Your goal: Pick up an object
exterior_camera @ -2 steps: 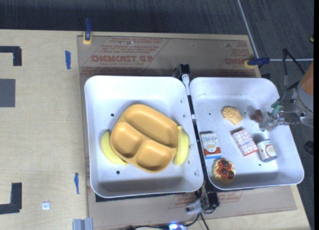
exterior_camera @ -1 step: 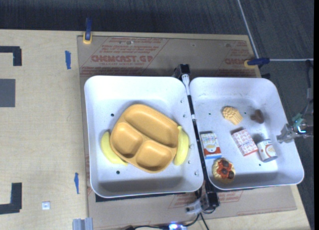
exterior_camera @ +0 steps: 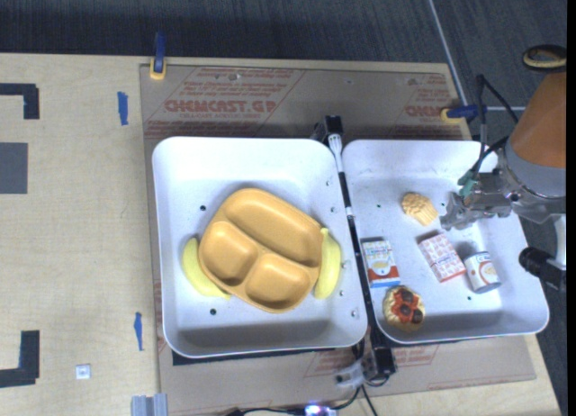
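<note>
The counter (exterior_camera: 72,252) carries two white bins side by side. In the left bin (exterior_camera: 180,171) an orange tray (exterior_camera: 259,248) with three compartments lies tilted over two bananas; one banana (exterior_camera: 197,270) shows at the tray's left edge and the other (exterior_camera: 328,266) at its right edge.

The right bin (exterior_camera: 378,167) holds five small things, all apart from each other. A pale bun (exterior_camera: 418,207) lies near the middle of the bin. Below it to the left is a small carton (exterior_camera: 379,262), and below the carton a round dark item (exterior_camera: 404,306) near the front wall. A patterned packet (exterior_camera: 442,257) lies in the middle, and a small white can (exterior_camera: 483,272) just to its right.

The arm (exterior_camera: 544,135) comes in from the right. The pincer (exterior_camera: 461,207) is over the right bin, just right of the bun and above the packet. I cannot tell if it is apart or together, and nothing is seen in it.
</note>
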